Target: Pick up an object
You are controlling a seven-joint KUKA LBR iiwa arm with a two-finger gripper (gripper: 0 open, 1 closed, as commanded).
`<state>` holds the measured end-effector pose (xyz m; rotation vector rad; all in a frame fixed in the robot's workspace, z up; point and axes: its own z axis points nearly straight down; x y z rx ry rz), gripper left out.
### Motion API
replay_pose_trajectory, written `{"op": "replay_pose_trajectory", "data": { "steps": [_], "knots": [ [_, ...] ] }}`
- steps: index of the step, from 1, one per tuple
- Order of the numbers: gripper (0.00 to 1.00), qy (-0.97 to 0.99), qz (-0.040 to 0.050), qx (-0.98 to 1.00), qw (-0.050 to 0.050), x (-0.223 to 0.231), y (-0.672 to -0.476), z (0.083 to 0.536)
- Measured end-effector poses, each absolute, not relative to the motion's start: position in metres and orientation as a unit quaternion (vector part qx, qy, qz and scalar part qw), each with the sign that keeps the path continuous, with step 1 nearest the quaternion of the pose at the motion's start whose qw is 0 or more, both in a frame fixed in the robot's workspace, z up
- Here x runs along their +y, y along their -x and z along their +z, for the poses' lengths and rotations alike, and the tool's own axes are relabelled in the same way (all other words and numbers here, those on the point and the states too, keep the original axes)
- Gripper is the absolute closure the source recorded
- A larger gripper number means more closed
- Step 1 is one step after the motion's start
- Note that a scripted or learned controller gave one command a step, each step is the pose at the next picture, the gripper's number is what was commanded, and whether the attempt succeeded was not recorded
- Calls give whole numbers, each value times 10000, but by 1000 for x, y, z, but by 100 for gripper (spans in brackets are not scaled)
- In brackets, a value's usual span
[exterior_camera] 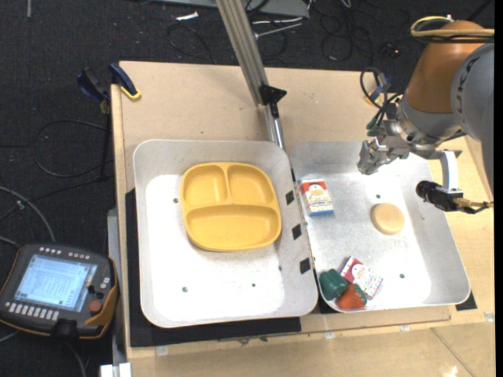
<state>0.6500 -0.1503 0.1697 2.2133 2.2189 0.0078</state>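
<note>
In the right bin (440, 285) lie a small white and orange box (317, 197), a round tan biscuit-like disc (387, 218), and at the front a red and green toy vegetable (343, 290) beside a small red and white packet (363, 277). My gripper (369, 162) hangs over the bin's back part, above and left of the tan disc and right of the box. Nothing shows between its tips.
A yellow divided plate (231, 206) lies in the left bin (157, 289). A metal pole (245, 42) slants down to the divider between the bins. A teach pendant (55, 289) lies on the floor at the left. A clamp (118, 81) sits at the bench's back left corner.
</note>
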Motion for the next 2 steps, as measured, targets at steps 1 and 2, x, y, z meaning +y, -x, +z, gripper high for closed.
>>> {"op": "replay_pose_trajectory", "data": {
  "steps": [1,2],
  "knots": [
    [100,-7062,20,7080,31,-148,-645,216],
    [100,-7060,21,7082,36,-148,-647,270]
  ]
}}
